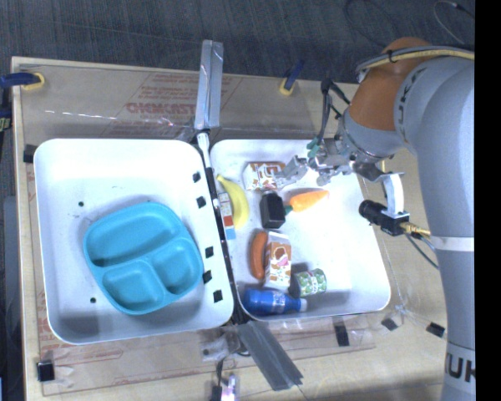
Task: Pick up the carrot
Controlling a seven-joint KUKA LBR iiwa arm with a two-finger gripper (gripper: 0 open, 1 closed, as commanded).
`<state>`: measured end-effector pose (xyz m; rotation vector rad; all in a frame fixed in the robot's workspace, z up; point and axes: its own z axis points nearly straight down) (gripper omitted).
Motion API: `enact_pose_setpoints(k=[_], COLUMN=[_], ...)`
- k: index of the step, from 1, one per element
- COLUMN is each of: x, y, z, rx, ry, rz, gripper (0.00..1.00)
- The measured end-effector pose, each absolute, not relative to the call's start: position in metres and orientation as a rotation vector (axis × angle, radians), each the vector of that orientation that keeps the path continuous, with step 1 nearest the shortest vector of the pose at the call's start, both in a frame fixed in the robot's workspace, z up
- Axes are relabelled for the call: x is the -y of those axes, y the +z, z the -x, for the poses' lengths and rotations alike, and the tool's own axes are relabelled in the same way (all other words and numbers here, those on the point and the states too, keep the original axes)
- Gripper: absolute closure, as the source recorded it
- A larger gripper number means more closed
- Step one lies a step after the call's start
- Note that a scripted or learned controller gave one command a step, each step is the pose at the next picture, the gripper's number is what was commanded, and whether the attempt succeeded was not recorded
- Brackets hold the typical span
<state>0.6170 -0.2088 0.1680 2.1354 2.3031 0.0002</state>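
right now i see the carrot [307, 198] lying long axis left-right in the right bin [369, 261], just below-left of the gripper [317, 164]; jaw state i cannot tell, nothing visibly held.

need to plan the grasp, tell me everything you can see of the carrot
The carrot is small, smooth and bright orange, plastic-looking like a toy, with a greenish stub at its left end. It lies flat on the floor of the right bin, in the upper middle, long axis roughly left to right and slightly tilted. Its left end is next to a black block; actual contact is unclear. The gripper hovers just above it in the view, not holding it.
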Motion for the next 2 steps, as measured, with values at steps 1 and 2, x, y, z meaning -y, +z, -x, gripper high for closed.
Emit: enact_pose_setpoints(k=[1,2], x=[0.2099,0.2090], y=[0.0940,0.0934], z=[-0.5906,-0.5903], rx=[-2.303,-2.255], ry=[0.000,0.001], rz=[-2.133,-2.183], gripper=[0.00,0.00])
